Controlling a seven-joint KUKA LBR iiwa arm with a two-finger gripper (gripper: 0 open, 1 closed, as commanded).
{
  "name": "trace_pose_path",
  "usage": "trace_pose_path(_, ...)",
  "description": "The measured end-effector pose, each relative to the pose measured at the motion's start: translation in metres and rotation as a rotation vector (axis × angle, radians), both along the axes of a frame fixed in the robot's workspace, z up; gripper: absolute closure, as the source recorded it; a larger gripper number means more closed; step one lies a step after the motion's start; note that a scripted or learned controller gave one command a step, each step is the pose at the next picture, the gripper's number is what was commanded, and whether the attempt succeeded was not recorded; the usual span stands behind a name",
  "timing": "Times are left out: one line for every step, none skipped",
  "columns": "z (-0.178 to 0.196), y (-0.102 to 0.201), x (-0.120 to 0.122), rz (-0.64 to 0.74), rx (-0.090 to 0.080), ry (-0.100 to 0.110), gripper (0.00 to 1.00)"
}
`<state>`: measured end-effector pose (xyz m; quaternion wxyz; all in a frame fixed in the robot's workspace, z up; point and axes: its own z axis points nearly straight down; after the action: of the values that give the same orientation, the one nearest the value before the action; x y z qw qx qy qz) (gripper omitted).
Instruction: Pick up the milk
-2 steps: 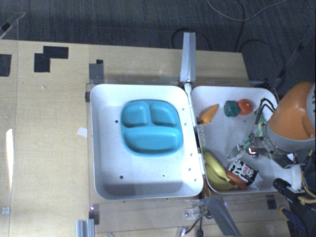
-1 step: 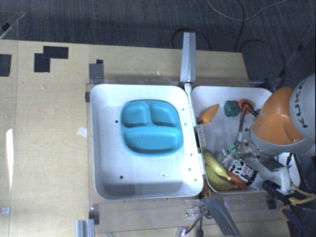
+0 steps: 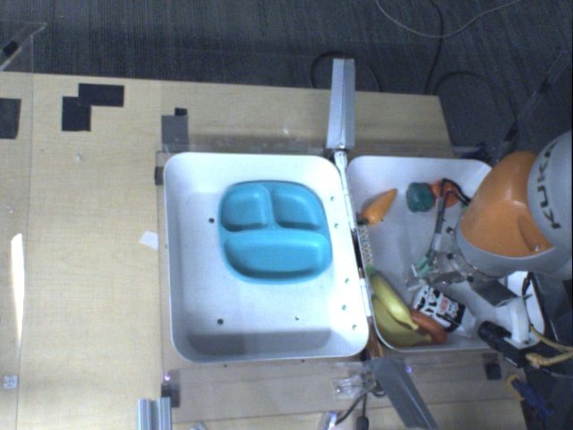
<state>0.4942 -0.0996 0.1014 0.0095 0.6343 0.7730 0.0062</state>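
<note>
The milk is a small black-and-white carton lying in the right bin, near its front edge. My gripper hangs directly over the carton's far end, very close to it or touching. The grey arm with its orange band covers the right side of this bin. Whether the carton is gripped is hidden by the wrist.
A yellow banana and a reddish sausage lie just left of and in front of the milk. An orange carrot and a teal object sit at the back. The left bin holds a blue divided plate.
</note>
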Motion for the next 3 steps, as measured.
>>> trace_pose_path(0.112, 0.084, 0.028, -0.002, 0.003, 0.018, 1.0)
trace_pose_path(0.136, 0.058, -0.002, 0.097, 0.001, 0.018, 1.0)
trace_pose_path(0.136, 0.058, -0.002, 0.098, 0.001, 0.018, 0.0)
